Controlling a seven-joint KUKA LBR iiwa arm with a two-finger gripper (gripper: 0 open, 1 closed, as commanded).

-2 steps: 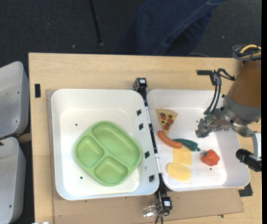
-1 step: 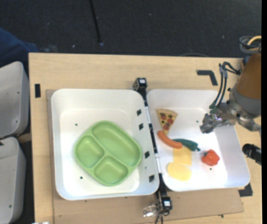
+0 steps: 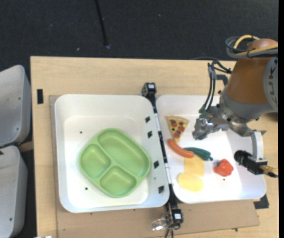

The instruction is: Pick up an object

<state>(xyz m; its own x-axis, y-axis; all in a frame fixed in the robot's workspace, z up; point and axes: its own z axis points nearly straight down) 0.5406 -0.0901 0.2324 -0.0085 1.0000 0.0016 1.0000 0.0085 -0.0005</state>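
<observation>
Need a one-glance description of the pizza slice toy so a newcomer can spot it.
Look in the right-hand white bin, the one the arm reaches over, not the bin with the green divided plate. Near that bin's upper-left corner lies a small triangular pizza slice toy, above the orange-red sausage-shaped toy. It alone is a tan wedge with red spots.

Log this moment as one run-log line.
stage: reaching | gripper: above right bin, holding nothing seen | nearest: pizza slice, hot dog | left bin: green tray
</observation>
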